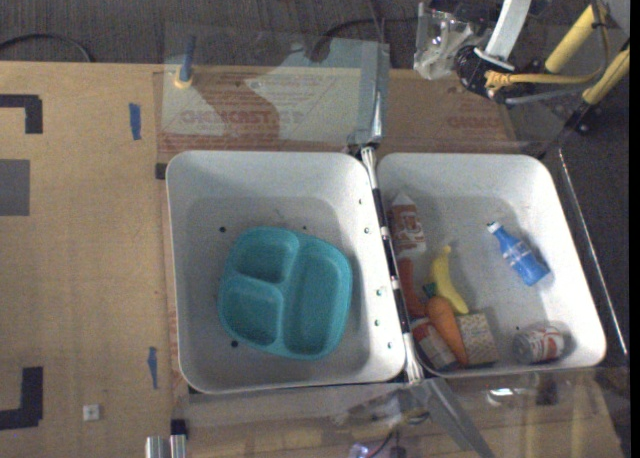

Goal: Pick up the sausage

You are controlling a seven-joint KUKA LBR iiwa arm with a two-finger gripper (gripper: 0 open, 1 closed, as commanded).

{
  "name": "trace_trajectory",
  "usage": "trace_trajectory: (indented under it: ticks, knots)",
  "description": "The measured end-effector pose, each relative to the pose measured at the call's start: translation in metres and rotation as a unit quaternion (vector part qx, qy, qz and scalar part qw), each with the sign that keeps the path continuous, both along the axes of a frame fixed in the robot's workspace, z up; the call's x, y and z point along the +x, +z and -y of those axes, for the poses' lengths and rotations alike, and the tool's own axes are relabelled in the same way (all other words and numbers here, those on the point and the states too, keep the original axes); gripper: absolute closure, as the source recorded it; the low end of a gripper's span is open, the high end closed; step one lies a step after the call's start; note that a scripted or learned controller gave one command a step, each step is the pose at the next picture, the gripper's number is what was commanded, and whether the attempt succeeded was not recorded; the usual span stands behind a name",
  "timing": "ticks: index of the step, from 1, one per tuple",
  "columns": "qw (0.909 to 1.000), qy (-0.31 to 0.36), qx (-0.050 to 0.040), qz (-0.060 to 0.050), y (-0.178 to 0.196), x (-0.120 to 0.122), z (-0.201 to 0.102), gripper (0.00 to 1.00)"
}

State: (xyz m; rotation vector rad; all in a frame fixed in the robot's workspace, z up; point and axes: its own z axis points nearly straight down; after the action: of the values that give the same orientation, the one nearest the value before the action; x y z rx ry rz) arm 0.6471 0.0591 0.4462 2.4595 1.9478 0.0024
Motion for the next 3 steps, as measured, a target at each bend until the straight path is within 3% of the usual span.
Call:
trace_trajectory:
  ticks: [1,2,3]
  knots:
    - [1.0000,0.001,0.0005,-0.003,-0.048,0.019,0.024,1.00]
    - [0.9847,0.174,0.0004,-0.002,-0.010,-0.027,0.014,1.00]
    - [0.9071,0.421,0.0000,-0.002,-0.010,-0.036,-0.007,1.00]
